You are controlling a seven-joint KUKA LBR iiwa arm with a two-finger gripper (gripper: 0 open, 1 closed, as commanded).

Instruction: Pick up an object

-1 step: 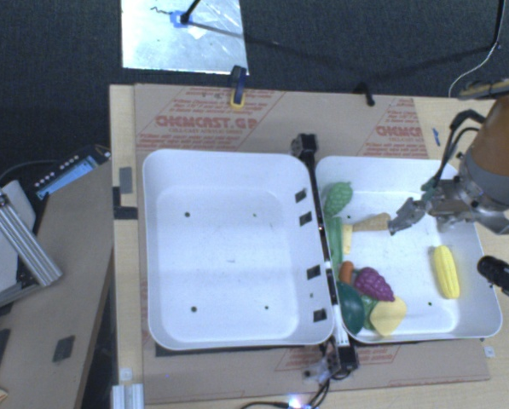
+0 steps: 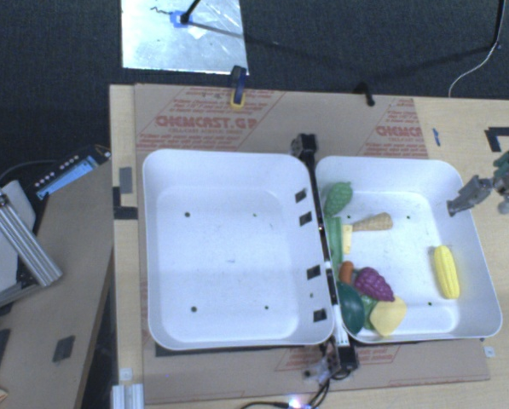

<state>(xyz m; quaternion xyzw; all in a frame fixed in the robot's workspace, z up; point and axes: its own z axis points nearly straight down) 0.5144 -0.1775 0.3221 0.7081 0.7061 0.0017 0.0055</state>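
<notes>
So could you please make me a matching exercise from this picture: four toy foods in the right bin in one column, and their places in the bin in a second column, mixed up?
Things:
1. yellow plastic corn cob
2. purple plastic grape bunch
3. light green plastic leaf
4. beige plastic cone

Places:
A. far left corner
B. alone by the right wall
C. near left pile
D. lying just right of the leaf

Pairs: 1-B, 2-C, 3-A, 4-D

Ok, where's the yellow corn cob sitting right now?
The corn cob lies alone on the right side of the right-hand bin, near its right wall, apart from the toy food piled along the bin's left edge, such as the purple grapes.
</notes>
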